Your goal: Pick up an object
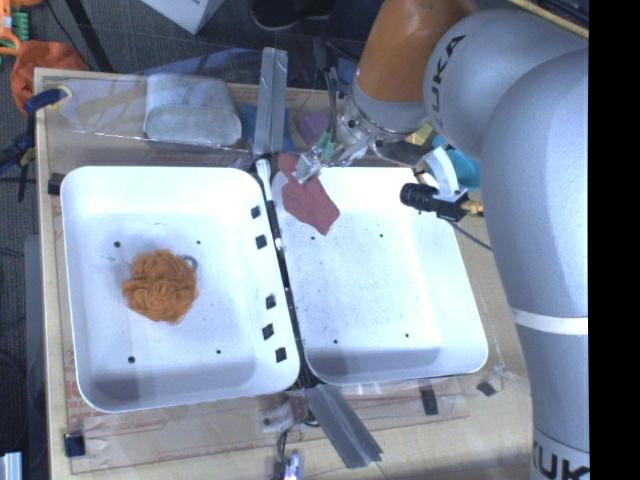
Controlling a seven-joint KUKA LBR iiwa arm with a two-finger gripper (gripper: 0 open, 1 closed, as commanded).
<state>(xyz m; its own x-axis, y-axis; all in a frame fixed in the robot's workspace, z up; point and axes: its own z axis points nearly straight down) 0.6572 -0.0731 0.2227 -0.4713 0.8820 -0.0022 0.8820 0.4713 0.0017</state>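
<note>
A dark red piece of cloth (310,206) hangs over the back left corner of the right bin (400,348), its top edge pinched between the fingers of my gripper (306,166). The gripper is shut on it, and the cloth droops down and to the right below the fingertips. An orange tangle of yarn (160,286) lies in the left bin (120,388), left of its middle and far from the gripper.
The arm's grey bulk (520,168) covers the right side of the bench. A grey pad (193,110) lies behind the left bin. A metal bar (270,88) stands between the bins at the back. Small black clips (268,303) line the shared rim.
</note>
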